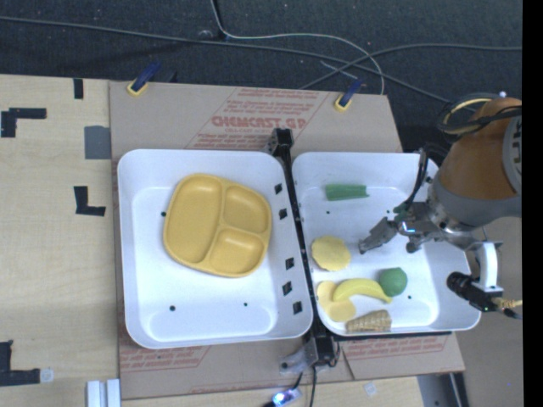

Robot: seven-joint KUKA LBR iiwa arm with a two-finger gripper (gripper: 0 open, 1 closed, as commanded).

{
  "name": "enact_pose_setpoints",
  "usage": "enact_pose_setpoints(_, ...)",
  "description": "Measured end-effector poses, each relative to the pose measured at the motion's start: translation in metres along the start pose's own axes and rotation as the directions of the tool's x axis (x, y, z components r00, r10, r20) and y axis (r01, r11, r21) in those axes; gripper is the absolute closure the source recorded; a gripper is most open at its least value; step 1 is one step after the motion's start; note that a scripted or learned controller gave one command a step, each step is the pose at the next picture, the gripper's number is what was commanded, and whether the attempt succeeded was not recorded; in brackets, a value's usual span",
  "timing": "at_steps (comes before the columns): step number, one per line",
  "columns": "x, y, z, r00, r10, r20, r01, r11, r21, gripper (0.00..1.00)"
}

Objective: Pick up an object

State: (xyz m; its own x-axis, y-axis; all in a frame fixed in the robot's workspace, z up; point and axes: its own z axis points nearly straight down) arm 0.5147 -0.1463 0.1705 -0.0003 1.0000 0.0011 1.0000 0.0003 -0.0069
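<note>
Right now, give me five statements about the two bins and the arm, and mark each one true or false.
1. The yellow divided plate lies in the left bin. True.
2. The banana lies in the left bin beside the plate. False: it lies in the right bin, near its front edge.
3. The green stick-shaped piece lies near the back of the right bin. True.
4. The gripper is over the divided plate. False: it is over the right bin.
5. The round green item rests on the plate. False: it sits on the right bin's floor, to the right of the banana.
</note>
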Motion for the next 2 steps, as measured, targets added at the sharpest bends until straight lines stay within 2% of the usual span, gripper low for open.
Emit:
enact_pose_setpoints(1, 0.009, -0.007, 0.051, 1.000, -0.001, 0.000, 0.001, 1.000, 0.000, 0.00)
enact_pose_setpoints(2, 0.009, -0.007, 0.087, 1.000, -0.001, 0.002, 0.001, 1.000, -0.005, 0.00)
